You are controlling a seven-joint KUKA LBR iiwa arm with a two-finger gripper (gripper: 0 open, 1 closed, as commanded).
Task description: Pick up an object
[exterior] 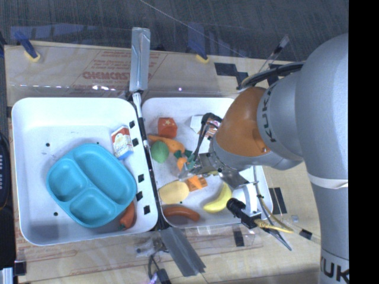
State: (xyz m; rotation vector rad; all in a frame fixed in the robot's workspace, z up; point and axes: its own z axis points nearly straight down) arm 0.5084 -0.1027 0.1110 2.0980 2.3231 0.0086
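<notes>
The arm point(296, 117) is the biggest thing here, grey with an orange band, reaching from the right over the right bin point(177, 102). Beneath it the tabletop point(71, 70) carries two white bins side by side. The left bin point(35, 117) holds a blue tray point(89, 185) with three compartments, tilted toward the bin's lower corner. A small carton point(122, 142) stands by the tray's upper right edge, and an orange piece point(128, 216) peeks out below the tray's lower right edge.

In the right bin, a pale yellow piece point(173, 191) lies near the left wall, with a brown sausage point(180, 213) just below it. A banana point(218, 199) lies to the right of them, near the arm's wrist. A carrot point(167, 142) lies aslant in the upper half, touching a green ball point(159, 152) beneath it. A red cube point(167, 126) sits above the carrot. A small orange block point(197, 183) rests beside the pale yellow piece.

The tool point(190, 163) hangs low in the middle of the right bin, among small orange and green bits just right of the green ball. Whether it is apart or together I cannot tell, and I cannot see anything clamped in it.
</notes>
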